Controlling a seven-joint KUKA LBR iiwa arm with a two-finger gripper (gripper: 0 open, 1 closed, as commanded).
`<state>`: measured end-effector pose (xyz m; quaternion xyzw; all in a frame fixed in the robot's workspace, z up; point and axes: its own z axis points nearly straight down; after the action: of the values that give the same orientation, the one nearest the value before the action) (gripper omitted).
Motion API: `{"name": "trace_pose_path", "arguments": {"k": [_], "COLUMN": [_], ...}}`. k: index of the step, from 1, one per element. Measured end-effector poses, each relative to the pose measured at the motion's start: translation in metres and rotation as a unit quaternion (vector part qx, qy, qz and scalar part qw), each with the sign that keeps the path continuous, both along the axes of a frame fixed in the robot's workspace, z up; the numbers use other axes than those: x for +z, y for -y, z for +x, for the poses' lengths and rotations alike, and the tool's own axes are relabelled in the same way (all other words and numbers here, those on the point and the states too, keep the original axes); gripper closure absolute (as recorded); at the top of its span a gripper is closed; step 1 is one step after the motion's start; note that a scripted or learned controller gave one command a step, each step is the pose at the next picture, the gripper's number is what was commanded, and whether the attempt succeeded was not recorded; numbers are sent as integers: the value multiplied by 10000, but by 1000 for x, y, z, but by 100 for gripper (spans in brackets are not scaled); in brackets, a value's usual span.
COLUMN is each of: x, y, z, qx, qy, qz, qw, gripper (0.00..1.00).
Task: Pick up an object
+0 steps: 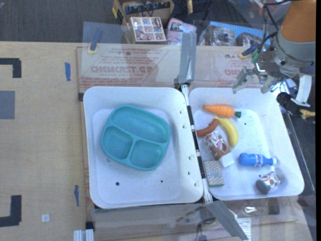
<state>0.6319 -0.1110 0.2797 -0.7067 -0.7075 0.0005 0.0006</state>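
Note:
The right bin (286, 134) holds several small items. An orange carrot (219, 110) lies at the back, with a yellow banana (229, 130) and a red sausage (207, 127) just in front of it. A brown patterned carton (216, 144), a white block (226, 160) and a small sponge (214, 172) lie along the bin's left side. A blue bottle (256, 159) and a grey, red and white object (268, 182) lie at the front right. My gripper (250, 87) hangs open above the bin's far edge, behind the carrot, with nothing between its fingers.
A teal divided plate (135, 137) lies in the left bin (95, 109). A raised divider (193, 144) separates the two bins. Cardboard boxes and clutter (145, 14) sit beyond the bench's back edge. The arm's grey and orange body (298, 29) stands over the back right corner.

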Motion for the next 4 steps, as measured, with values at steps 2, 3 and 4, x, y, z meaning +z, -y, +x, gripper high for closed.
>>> {"name": "trace_pose_path", "arguments": {"k": [2, 3, 4], "x": [-158, -158, -192], "y": [11, 11, 17], "z": [-23, -23, -1], "qx": [1632, 1634, 2240], "qy": [45, 43, 44], "qz": [-17, -16, -20], "qw": [9866, 9865, 9746], "gripper": [100, 0, 0]}}
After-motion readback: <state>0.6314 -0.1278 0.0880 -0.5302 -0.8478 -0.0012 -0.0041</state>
